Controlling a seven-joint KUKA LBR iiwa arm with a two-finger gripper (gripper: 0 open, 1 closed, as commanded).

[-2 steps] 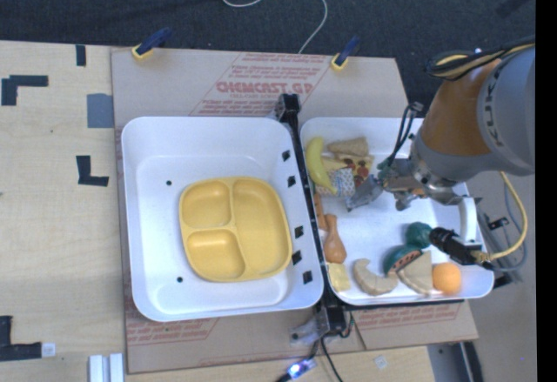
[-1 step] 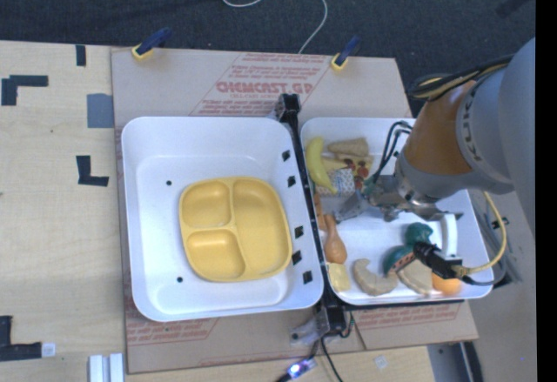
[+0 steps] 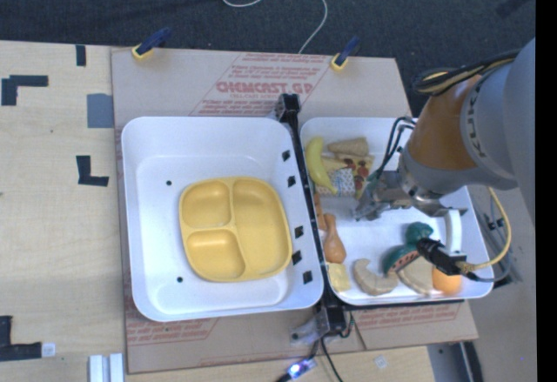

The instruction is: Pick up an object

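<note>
The right bin (image 3: 393, 126) holds toy food: a yellow banana (image 3: 317, 164) at its left wall, a tan bread slice (image 3: 348, 147) behind it, a patterned piece (image 3: 348, 178), an orange drumstick (image 3: 332, 241), a tan curved piece (image 3: 372, 279), a green and dark item (image 3: 411, 246) and an orange ball (image 3: 447, 281). My gripper (image 3: 367, 204) hangs low over the middle of this bin, just right of the patterned piece. Nothing shows between its fingers.
The left bin (image 3: 148, 154) holds a yellow divided plate (image 3: 233, 227). A black divider (image 3: 300, 197) runs between the bins. The arm's orange band (image 3: 439, 132) and grey body cover the right bin's far right side. Cables trail over its right rim.
</note>
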